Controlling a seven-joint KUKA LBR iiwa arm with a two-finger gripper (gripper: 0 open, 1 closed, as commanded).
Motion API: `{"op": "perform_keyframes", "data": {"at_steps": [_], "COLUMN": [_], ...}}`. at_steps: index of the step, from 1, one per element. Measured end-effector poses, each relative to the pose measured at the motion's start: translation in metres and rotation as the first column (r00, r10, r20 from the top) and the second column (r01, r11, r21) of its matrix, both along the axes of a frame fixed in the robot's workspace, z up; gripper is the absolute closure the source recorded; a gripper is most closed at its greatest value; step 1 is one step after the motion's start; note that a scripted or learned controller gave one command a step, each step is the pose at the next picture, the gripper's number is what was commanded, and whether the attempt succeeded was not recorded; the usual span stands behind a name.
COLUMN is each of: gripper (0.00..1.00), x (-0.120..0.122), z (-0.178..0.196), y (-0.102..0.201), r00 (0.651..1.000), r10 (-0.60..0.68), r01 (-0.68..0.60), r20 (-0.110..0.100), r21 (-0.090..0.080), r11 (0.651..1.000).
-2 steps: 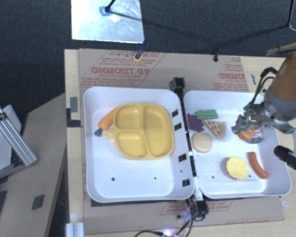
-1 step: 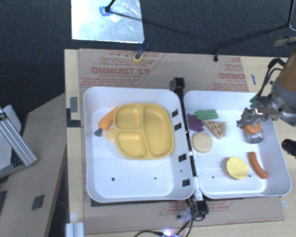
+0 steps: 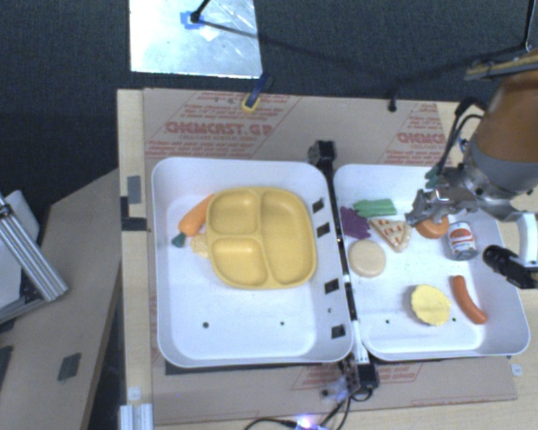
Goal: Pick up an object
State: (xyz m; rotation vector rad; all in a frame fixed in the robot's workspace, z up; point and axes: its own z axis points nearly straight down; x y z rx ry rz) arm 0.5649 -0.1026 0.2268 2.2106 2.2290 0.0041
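- Beside the right bin's [image 3: 511,330] far corner, over an orange round piece [image 3: 433,227]: hand [image 3: 428,206] low above it, state impossible to tell from this angle.
- Orange round piece: lying flat just right of the pizza slice [image 3: 394,233] and just left of the small can [image 3: 461,241]; probably light, rigid plastic, smooth and likely slippery.
- Best taken across its width, pinching opposite edges; flat shape leaves little height to grip.
- Crowded close by: pizza slice and can each likely to get nudged.
- More open room toward the near side of the piece, between the round cookie [image 3: 368,259] and the sausage [image 3: 469,299].
- Low bin wall behind the piece; straight upward lift probably safest.
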Motion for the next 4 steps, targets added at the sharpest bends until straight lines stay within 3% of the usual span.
{"op": "perform_keyframes", "data": {"at_steps": [1,3,4], "gripper": [1.0,1.0,1.0], "x": [0.008,0.038,0.03], "z": [-0.01,0.007,-0.007], "y": [0.05,0.161,0.149], "r00": [1.0,1.0,1.0], "r10": [0.001,0.001,-0.008], "r01": [-0.001,-0.001,0.008], "r20": [-0.003,0.001,-0.004], "r21": [0.002,0.002,-0.001], "r11": [1.0,1.0,1.0]}}
